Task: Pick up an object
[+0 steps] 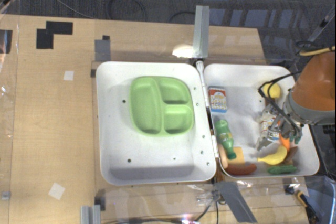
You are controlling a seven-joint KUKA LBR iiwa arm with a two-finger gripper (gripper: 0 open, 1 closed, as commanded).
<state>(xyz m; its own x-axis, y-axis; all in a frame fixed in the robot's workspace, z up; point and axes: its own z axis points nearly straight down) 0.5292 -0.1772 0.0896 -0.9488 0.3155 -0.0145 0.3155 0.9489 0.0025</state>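
My gripper [268, 136] hangs low in the right bin [241, 107], under the orange band of the arm. Its metal fingers point down toward a yellow banana [275, 155]; nothing visibly sits between them. An orange piece [286, 141] lies right beside the fingers. Below the banana lies a dark green vegetable [282, 169]. A green bottle [224, 135] lies at the bin's left side, with a small white carton [217, 99] above it and a red-brown sausage [241, 168] on a tan block [234, 154] below it. A yellow object [274, 92] sits near the arm, upper right.
The left bin [113, 113] holds a green divided tray [160, 106]. A metal post [201, 31] stands behind the two bins where they meet. Black cable loops near the yellow object by the arm.
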